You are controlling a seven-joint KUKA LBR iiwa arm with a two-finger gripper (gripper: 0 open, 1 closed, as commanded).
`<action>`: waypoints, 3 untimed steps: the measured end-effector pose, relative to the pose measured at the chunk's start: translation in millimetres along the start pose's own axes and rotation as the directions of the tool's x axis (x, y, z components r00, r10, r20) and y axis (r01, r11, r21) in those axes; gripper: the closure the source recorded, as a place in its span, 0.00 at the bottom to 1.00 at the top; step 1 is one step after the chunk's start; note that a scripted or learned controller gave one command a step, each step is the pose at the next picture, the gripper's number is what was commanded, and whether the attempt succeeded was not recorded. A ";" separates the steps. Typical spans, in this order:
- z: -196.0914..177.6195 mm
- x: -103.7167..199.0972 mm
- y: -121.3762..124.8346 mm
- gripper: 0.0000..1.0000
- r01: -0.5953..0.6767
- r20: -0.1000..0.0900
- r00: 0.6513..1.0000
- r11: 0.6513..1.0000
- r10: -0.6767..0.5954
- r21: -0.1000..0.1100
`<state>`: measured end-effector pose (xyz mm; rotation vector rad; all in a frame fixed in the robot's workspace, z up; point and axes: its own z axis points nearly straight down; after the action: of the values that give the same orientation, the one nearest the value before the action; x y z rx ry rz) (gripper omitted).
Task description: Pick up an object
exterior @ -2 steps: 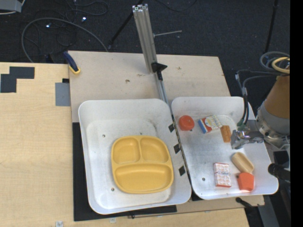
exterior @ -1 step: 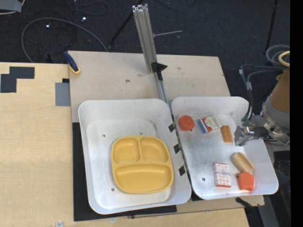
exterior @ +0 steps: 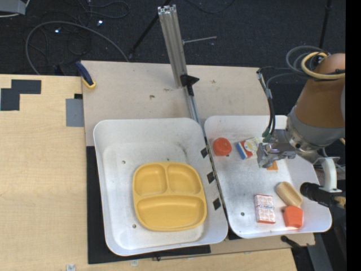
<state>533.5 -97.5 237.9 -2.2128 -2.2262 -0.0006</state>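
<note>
Several small items lie by the gripper [exterior: 269,161]: orange ball [exterior: 221,146], tan roll [exterior: 289,194].

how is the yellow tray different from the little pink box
The yellow tray is large, with three compartments, and sits in the left bin; the pink box is small, flat and speckled, and sits in the right bin. The tray lies alone; the box has a tan roll and an orange block beside it. Both lie flat.
</note>
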 end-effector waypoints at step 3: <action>13.4 162.6 43.2 1.00 -0.001 0.001 1.000 1.000 0.001 0.001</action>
<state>575.8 65.4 224.8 -2.2136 -2.2255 0.0022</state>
